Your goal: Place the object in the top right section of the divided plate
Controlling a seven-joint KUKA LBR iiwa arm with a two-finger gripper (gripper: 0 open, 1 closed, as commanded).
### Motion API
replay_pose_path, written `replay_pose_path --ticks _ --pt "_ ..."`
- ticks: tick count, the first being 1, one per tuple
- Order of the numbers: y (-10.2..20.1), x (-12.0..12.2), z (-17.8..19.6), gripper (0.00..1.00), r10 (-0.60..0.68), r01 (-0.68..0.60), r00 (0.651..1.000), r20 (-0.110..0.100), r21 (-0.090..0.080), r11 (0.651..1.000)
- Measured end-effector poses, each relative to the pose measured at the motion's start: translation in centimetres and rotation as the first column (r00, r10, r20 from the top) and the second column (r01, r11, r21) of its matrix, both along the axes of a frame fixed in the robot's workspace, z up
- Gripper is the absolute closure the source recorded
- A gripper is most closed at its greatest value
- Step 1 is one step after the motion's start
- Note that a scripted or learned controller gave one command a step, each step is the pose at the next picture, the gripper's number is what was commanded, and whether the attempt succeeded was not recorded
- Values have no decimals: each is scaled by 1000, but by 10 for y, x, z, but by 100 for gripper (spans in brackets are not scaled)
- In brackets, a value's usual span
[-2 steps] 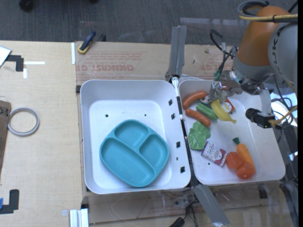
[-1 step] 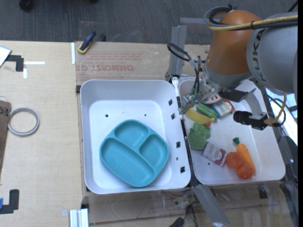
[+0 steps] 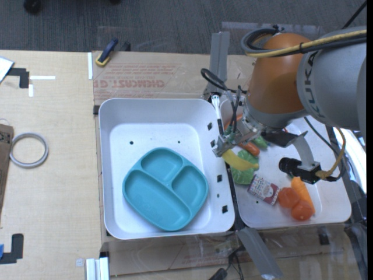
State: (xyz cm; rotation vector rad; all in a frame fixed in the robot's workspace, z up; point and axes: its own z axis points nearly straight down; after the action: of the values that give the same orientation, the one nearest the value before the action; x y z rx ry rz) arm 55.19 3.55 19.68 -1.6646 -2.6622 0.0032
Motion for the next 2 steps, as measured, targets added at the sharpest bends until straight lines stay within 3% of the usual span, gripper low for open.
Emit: replay_pose_path --ticks 1,2 --pt "-37 0 -5 100 101 -101 995 1 0 995" --pt "38 -74 -6 100 141 -141 990 1 0 990"
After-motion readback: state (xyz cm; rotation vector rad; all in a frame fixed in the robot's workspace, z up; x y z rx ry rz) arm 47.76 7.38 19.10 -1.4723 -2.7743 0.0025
